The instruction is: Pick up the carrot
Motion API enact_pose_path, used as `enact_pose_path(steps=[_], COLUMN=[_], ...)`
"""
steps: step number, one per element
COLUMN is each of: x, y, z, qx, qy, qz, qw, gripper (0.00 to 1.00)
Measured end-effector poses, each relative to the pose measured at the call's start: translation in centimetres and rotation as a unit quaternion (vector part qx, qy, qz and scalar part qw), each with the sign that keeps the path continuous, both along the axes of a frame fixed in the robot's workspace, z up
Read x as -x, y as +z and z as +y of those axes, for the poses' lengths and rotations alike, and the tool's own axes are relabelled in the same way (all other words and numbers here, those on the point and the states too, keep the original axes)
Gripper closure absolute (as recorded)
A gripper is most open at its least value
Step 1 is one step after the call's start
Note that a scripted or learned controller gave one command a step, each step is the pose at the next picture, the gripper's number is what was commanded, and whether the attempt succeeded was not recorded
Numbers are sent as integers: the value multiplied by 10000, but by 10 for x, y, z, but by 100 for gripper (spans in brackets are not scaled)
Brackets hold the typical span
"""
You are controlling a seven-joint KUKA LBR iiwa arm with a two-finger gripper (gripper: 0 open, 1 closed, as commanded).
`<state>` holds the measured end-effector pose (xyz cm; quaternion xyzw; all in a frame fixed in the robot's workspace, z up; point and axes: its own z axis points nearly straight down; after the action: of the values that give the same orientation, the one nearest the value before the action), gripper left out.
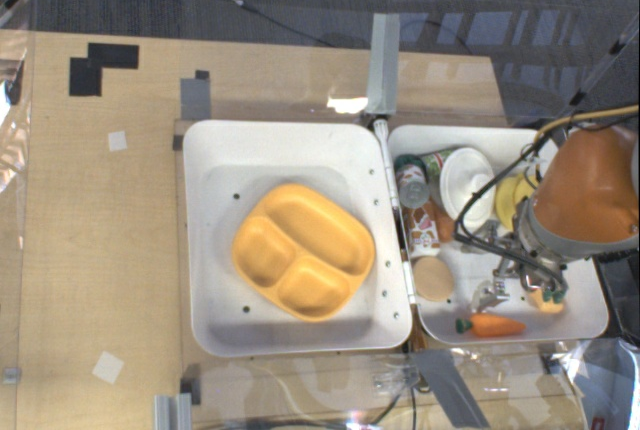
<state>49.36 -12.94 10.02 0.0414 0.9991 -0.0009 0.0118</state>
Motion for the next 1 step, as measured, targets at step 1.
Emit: enact_pose_path(steps=[1], x=[0], y=[0], z=[0], qx=[0], qy=[0], qz=[0], qw=[10000], gripper=[0])
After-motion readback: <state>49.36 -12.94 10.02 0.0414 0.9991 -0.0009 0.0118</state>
